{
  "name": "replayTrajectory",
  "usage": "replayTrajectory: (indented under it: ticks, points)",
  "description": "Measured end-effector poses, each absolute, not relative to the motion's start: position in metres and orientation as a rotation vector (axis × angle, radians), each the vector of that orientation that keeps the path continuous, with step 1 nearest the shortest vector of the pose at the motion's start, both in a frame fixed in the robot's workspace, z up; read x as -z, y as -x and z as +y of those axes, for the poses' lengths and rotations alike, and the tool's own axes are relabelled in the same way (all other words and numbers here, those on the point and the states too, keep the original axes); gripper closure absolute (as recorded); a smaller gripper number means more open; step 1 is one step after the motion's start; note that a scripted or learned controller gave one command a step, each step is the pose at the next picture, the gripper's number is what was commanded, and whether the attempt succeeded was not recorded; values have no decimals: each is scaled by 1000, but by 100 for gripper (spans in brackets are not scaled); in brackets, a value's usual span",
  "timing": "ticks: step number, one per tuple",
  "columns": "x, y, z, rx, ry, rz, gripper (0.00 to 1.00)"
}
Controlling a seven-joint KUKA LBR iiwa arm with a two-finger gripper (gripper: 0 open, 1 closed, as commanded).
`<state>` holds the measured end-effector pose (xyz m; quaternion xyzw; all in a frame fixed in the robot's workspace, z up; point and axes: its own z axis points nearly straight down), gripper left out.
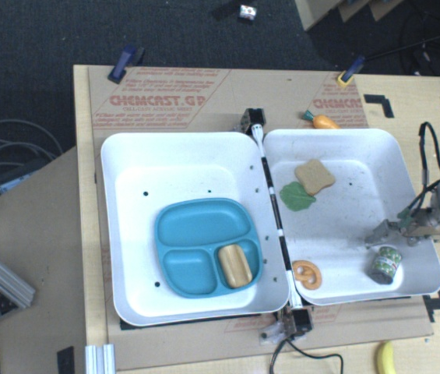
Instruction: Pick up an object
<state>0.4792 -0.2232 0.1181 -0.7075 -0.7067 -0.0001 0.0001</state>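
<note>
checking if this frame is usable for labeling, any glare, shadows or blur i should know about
Camera view: lighting is even, and the white bins are bright but not blown out; the blue tray casts only a soft shadow; the pincer at the right edge looks slightly blurred; the pretzel and can are small, detail limited.

Pincer (395, 232): grey metal, slim angular fingers, dull sheen. Behind it, toward right edge, rounded grey wrist housing, partly cropped. Thin black cable loops up above it. Finer markings, screws too small to tell.
</note>
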Motion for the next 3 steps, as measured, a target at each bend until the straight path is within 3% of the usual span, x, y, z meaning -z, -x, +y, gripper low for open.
replayTrajectory:
  ticks: [1,2,3]
  points:
    - [-182,-485,-207,1,2223,-2224,0]
    - [-104,-479,-223,0,2220,-2220,0]
    - [-256,-487,-209,1,2223,-2224,0]
